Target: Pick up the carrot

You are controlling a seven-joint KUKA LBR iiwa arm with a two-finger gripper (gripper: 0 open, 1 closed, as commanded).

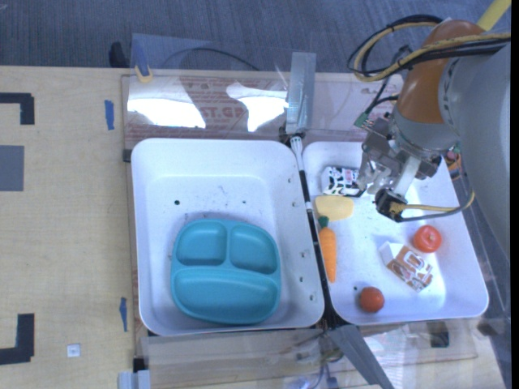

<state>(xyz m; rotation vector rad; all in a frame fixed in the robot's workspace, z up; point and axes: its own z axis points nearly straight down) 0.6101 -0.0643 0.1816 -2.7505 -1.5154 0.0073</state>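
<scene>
- The carrot (pixel 328 254) lies untouched along the left wall of the right bin (pixel 462 294), lower centre-right of the frame, just below a yellow item (pixel 336 207).
- The gripper (pixel 386 186) hovers up and right of it; I cannot tell its state.
- Judged: reach, grasp and lift all remain.

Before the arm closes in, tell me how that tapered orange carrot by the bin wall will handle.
The tapered orange carrot looks smooth and rigid, so it probably stays stiff but may slip in a pinch. Being rounded, it could roll sideways if nudged. It lies close against the right white bin's left wall, which likely crowds one finger.
</scene>
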